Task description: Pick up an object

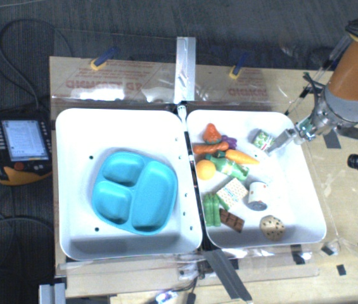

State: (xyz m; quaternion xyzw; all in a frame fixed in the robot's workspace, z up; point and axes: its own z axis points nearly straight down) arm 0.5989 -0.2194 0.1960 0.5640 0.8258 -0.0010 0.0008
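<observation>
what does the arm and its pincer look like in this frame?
The arm is a thick round body, orange in its upper section with a grey section below it toward the wrist. Thin dark cables run along its left side. The pincer is a small grey metal assembly with a slim pale finger and a spot of green at its base.

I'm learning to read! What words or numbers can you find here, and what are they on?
None can be read.
Clear sheet behind the bins: red print, mirrored and blurred.
Handheld screen: lines too small.
Small carton and green packet: print too blurred.
</observation>
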